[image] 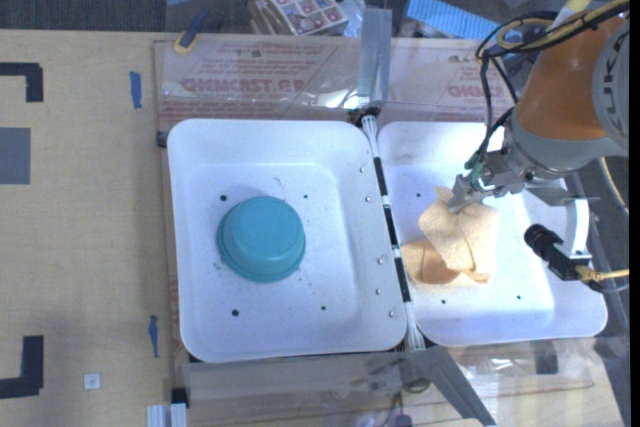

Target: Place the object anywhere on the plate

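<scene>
My tool (466, 198) sits at the top edge of the tan cloth (455, 240) in the right bin (575, 315); I cannot tell its state. A shallow pinch could shed the limp cloth before the blue plate (262, 237) in the left bin (190, 215).

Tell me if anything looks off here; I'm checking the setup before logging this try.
Two things. The plate in the left bin seems to sit upside down, like a dome. The tan cloth in the right bin is crumpled, one corner lapping the divider. The gripper is at its top edge.
</scene>
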